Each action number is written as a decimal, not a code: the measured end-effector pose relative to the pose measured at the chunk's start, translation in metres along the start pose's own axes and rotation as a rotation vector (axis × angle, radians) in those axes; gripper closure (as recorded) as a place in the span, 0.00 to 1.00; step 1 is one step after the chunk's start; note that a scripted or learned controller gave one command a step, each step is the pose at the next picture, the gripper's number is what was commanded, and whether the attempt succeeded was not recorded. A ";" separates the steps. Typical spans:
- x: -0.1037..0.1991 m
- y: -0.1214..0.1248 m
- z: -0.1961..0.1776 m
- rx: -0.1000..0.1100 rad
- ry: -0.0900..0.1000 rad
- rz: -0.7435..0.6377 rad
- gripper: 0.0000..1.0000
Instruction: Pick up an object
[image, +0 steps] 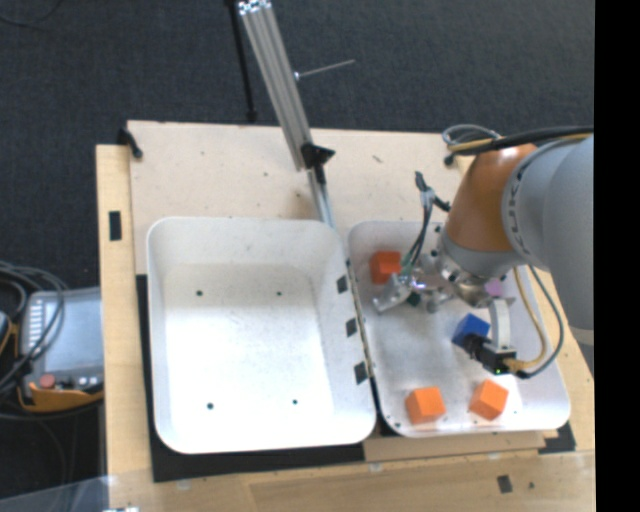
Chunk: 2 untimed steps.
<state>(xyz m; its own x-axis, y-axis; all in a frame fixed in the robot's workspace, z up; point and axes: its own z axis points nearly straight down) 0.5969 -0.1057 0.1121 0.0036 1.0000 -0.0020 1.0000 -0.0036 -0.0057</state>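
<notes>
Low over the right bin (545, 415), near its back-left part, the gripper (412, 292) hangs with its metal fingers (392, 298) pointing toward the divide between the two bins. Whether those fingers are spread or pressed together cannot be told from this slanted view; nothing is visibly pinched between them. An orange block (385, 265) sits just beside the fingertips, on their far side, close enough that it may be touching, though the contact itself is not clear. Judging from that placement, this block looks like the target of the pick, and the wrist is tilted down so the fingers can come in beside it.

Behind the fingers, the orange band (485, 200) and grey arm (555, 200) reach in from the right and cover much of the bin's back-right part. A blue block (470, 328) lies just under the wrist, next to the cables (500, 357) that loop off the tool, and a small pinkish piece (494, 288) peeks out beside the wrist. Two more orange blocks rest well apart from the gripper near the front rim: one toward the left (425, 403), one toward the right (489, 399).

Across the divide, the left bin (165, 240) shows a bare white floor with a few dark specks. Both bins stand on the pale wooden surface (200, 165), where a slanted metal post (285, 85) rises at the back.
</notes>
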 end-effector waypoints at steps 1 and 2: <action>-0.002 0.001 0.015 -0.006 -0.001 0.001 0.00; -0.001 0.002 0.004 -0.010 0.003 0.009 1.00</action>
<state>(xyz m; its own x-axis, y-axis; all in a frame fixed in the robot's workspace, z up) 0.5985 -0.1072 0.1086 0.0126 0.9999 0.0011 0.9999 -0.0126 0.0043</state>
